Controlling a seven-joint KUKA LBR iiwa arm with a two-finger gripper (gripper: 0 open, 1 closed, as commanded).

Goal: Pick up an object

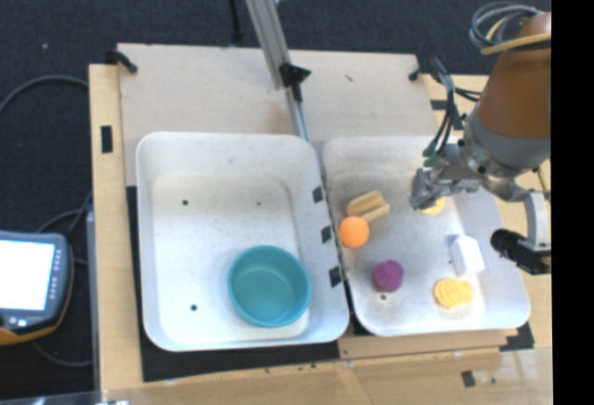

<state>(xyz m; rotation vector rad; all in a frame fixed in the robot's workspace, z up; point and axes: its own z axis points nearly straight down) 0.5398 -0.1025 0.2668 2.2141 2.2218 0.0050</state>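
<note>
Camera view, from above at a slant:

Sitting side by side on the desk: left bin and right bin.

Reaching in from the right: grey arm with an orange band, hanging over the right bin's upper right part.

Pointing down at the bin floor: claw, dark and small; impossible to tell whether gaping or closed, or whether gripping anything.

Peeking out just under and right of the claw tip: small pale yellow thing, partly hidden, touching or nearly touching the claw, contact not readable.

Lying left of the claw, near the bin's left wall: tan bread roll.

Resting just below that roll, almost touching it: orange ball.

Sitting lower, toward the bin's middle, well apart from the claw: purple ball.

Lying below and right of the claw: white block, tilted.

Sitting just below that block, near the front wall: yellow ridged piece.

Standing in the left bin's lower right part, mouth up: teal bowl.

Slanting across the desk from the top toward the gap between the bins: metal rail.

Glowing at the far left, off the desk: screen.
</note>
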